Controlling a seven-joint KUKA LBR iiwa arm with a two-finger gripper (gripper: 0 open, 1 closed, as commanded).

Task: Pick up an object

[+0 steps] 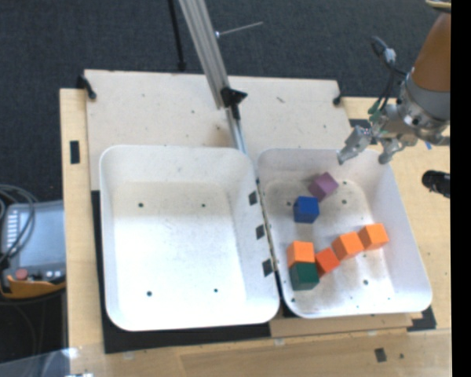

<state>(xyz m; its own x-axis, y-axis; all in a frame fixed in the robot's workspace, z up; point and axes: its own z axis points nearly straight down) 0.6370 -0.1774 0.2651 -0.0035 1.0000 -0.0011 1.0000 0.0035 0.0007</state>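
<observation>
On the counter [141, 108], the left bin [118, 210] sits beside the right bin [408, 281], which holds the blocks. From left: an orange cube [301, 252] touching a green cube [304, 275], a blue cube [306, 209], a purple cube [323, 184], then an orange strip [352, 247] running up-right. The claw [370, 151] hangs over the right bin's far rim, fingers spread apart with nothing between them. The purple cube lies nearest, down-left of it, apart.

The left bin [180, 234] lies open, while blocks [337, 246] crowd the right bin's [400, 281] middle, leaving bare floor along its near edge.
</observation>
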